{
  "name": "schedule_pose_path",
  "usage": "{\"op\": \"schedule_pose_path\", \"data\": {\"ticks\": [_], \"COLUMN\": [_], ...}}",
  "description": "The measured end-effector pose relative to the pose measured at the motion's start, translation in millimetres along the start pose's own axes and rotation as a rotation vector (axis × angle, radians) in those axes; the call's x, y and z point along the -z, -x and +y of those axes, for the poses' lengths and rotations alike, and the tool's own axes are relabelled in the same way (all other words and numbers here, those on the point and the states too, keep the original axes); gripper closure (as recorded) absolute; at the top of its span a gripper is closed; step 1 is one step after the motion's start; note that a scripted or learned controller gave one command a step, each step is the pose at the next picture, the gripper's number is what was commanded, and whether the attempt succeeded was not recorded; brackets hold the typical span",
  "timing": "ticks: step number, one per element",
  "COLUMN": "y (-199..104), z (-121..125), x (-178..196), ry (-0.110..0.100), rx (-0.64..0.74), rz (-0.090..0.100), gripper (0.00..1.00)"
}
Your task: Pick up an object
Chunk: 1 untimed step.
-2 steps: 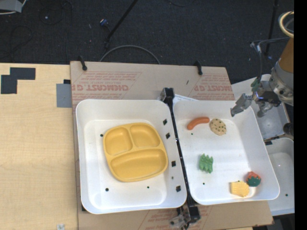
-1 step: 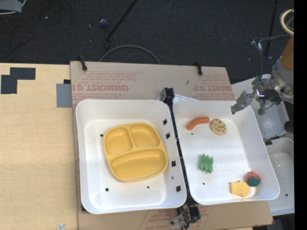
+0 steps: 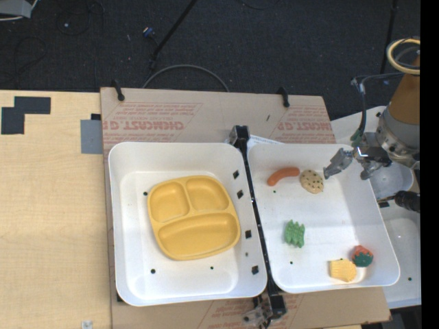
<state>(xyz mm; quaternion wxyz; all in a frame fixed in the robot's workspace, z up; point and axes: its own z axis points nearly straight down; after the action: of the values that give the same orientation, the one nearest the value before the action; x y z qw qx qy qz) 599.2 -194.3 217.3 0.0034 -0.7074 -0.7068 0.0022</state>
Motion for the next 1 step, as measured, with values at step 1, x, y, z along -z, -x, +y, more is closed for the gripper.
{"op": "schedule_pose_path", "data": {"ticks": [1], "y": [-8.2], "z": [3.1], "x": [-60.9], "ry": [0.000], "rx": [0.003], "rz": [0.001], "gripper": [0.00]}}
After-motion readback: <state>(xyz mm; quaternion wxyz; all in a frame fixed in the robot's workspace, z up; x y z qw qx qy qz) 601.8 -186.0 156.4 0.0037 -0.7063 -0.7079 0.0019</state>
